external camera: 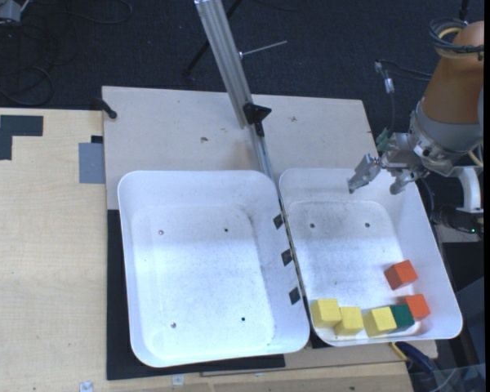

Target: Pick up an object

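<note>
Broadly, the tabletop (57,243) carried two shallow white bins side by side, with a slanted metal rail (229,64) rising from behind the seam between them. The left bin (147,194) had nothing for the arm to take. The right bin (425,227) held all the blocks, gathered in its near corner, well away from the arm.

The arm (453,80) reached in from the right and hung over the far edge of the right bin. Its gripper (381,174) stood above the rim with its two fingers spread apart and nothing between them.

Down in the near corner, an orange block (401,273) sat a little apart from the rest. Along the near wall lay a row: a yellow block (326,310), a second yellow block (351,320) touching it, a third yellow block (381,320), a green block (403,314) and a smaller orange block (417,305), all packed close.

From where I stood, no pick had begun. The lone orange block looked the best target, since it had free space on its sides for both fingers. The packed row seemed riskier: a finger could land on a neighbour or jam against the bin wall. The gripper would need to travel across the bin, centre over the block, and descend straight before closing.
</note>
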`<state>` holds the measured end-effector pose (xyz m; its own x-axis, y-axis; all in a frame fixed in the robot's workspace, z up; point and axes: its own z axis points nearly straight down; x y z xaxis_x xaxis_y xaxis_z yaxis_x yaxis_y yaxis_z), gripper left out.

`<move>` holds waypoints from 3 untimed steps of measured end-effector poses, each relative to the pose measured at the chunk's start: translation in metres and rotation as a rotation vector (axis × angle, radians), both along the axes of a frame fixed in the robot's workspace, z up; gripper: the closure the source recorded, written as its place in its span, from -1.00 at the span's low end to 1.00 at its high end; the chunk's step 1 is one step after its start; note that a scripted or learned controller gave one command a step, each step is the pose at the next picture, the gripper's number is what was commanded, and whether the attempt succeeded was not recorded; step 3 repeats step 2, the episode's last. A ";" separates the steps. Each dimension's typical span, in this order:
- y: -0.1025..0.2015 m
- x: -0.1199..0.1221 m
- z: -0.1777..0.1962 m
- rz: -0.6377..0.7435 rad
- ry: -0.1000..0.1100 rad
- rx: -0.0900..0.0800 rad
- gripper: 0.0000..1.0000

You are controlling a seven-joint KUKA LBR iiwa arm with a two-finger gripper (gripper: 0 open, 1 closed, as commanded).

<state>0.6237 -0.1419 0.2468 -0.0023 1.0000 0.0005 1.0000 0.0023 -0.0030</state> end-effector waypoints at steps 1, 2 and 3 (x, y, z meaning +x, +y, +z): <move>0.028 -0.003 -0.107 0.000 0.008 0.002 -1.00; -0.063 -0.035 -0.111 -0.010 0.002 -0.003 -1.00; -0.063 -0.035 -0.111 -0.010 0.002 -0.003 -1.00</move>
